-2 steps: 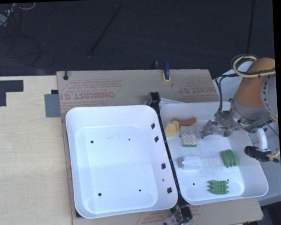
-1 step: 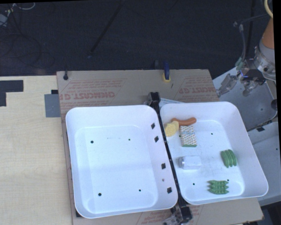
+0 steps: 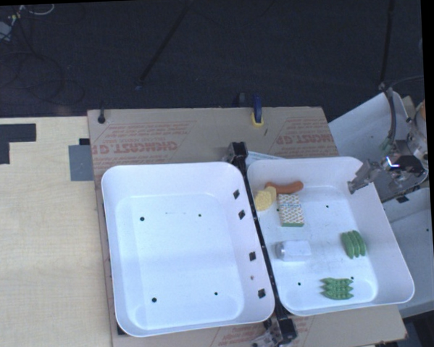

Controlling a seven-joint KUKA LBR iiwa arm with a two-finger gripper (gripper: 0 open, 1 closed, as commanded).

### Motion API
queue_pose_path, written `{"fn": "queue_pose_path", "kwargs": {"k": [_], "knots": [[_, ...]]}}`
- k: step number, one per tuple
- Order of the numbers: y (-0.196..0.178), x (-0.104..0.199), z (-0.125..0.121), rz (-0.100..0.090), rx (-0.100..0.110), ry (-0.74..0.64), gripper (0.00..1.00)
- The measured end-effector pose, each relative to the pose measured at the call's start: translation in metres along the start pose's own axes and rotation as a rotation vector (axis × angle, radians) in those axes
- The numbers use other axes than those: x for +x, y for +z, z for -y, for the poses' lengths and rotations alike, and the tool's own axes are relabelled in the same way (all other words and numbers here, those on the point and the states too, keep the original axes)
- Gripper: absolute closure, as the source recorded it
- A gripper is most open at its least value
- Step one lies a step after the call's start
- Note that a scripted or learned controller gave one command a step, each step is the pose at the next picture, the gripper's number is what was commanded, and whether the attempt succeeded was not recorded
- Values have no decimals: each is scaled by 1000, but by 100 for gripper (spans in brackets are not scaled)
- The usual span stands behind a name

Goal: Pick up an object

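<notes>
Green pods lie in the right bin, near the jaws.

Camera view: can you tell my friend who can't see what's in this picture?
Two white bins sit side by side; the right bin holds an orange sausage shape, a yellow piece, a checked block, a pale block and two green pods. The robot's tool hangs at its right rim.

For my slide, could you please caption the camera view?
Grey arm's gripper poised at right white bin holding orange carrot-shaped toy, two green pea-pod toys.
</notes>
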State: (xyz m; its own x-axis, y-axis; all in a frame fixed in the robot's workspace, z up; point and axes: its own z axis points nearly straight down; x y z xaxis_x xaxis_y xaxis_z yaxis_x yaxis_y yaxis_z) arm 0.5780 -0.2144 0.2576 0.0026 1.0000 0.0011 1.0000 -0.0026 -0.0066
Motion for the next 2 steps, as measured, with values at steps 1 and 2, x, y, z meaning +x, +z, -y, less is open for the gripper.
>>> {"fn": "queue_pose_path", "kwargs": {"k": [1,2], "knots": [[9,1,61,-1,0,-1,0],[55,2,74,-2,0,-2,0]]}}
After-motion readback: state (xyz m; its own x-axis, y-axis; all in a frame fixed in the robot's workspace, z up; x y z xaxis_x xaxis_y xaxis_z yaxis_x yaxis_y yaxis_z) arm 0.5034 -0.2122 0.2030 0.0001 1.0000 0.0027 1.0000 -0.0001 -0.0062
